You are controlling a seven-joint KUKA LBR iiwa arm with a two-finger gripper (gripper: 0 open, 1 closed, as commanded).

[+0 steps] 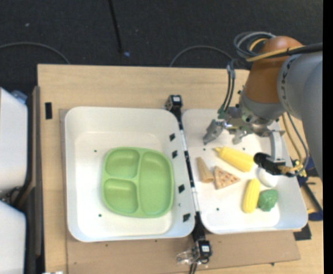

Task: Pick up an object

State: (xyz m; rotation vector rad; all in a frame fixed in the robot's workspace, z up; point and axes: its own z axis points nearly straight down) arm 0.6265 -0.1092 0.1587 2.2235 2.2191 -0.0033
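Here the fingers (pixel 228 131) spread wide, empty, just above the yellow bottle (pixel 235 158).

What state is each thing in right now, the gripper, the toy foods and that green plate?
Two-finger gripper: fingers spread open, holding nothing, above the right white bin.
Yellow mustard bottle: lying on its side.
Yellow corn cob: lying flat.
Pizza slice: lying flat.
Green broccoli: resting beside the corn.
Green divided plate: flat in the left white bin.
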